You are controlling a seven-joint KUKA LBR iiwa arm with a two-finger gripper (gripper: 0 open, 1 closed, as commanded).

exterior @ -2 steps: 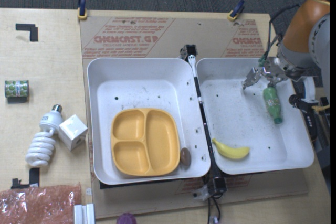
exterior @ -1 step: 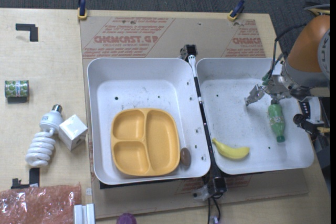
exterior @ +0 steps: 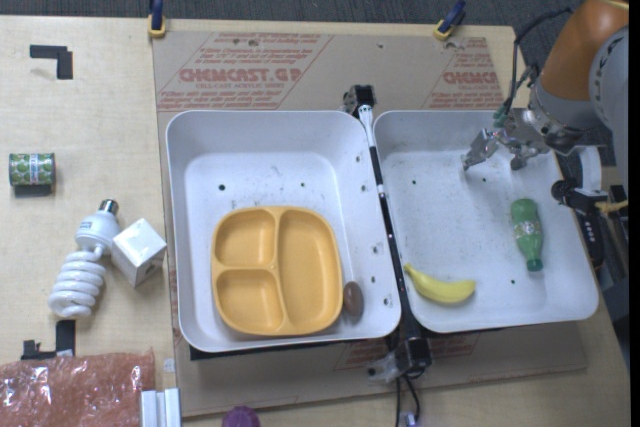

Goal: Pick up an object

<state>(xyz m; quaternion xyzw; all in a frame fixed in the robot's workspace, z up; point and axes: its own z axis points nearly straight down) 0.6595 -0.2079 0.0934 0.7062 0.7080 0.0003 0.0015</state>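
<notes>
Nearest the camera, at about six o'clock on the tabletop (exterior: 90, 125), lies one patch of pinkish crinkled wrap (exterior: 75, 390) in the lower left corner. Above it, at around eight o'clock, sit one white spiral light bulb (exterior: 82, 270) and one small white cube (exterior: 139, 252), just beside each other. Two white bins lie side by side. The left bin (exterior: 190, 245) carries one yellow divided plate (exterior: 277, 269) with three compartments, and one small brown lump (exterior: 353, 300) touching the plate's right edge. The right bin (exterior: 570, 300) holds two things: one banana (exterior: 440, 286) near its front wall at about seven o'clock, and one green bottle (exterior: 526, 232) at about three o'clock, lying along the right side. Farther back, my tool (exterior: 492, 146) hangs over the right bin's far part at about one o'clock, well apart from both; I see nothing between its fingers, but cannot tell whether they are spread or closed. One green can (exterior: 32, 171) lies at nine o'clock. Two blue clamps (exterior: 157, 10) grip the board's far edge.
</notes>
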